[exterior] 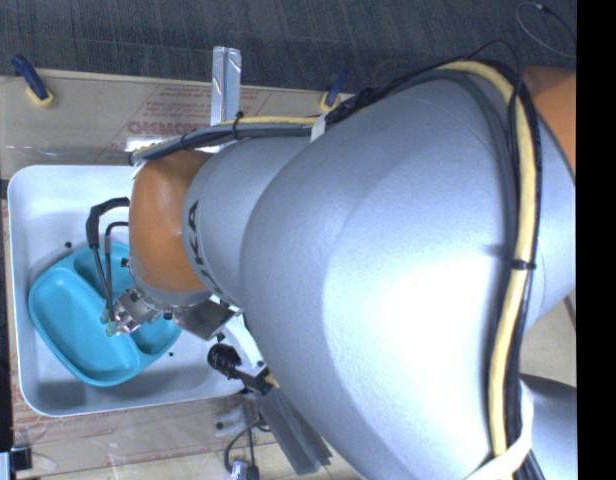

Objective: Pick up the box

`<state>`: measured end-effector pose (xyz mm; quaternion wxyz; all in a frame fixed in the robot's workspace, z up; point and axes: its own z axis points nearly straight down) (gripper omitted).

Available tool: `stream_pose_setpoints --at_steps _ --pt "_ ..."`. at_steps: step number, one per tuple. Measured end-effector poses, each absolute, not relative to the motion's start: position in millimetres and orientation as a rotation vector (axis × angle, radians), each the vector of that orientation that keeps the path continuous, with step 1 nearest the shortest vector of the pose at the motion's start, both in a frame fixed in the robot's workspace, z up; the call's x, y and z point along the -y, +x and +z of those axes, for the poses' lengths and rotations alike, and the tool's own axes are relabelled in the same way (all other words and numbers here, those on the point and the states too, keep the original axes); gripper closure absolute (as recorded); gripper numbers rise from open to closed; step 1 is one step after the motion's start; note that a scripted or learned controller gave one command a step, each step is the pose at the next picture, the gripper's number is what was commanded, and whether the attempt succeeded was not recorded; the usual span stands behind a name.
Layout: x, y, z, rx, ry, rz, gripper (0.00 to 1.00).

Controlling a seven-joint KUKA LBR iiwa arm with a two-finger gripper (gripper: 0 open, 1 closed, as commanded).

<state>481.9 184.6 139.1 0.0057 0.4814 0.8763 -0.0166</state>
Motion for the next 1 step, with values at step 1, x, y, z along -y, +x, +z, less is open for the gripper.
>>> stream_pose_setpoints --at_steps 1 --pt "-184.6 481.3 147.6 -2.75 1.499 -0.057 1.0"
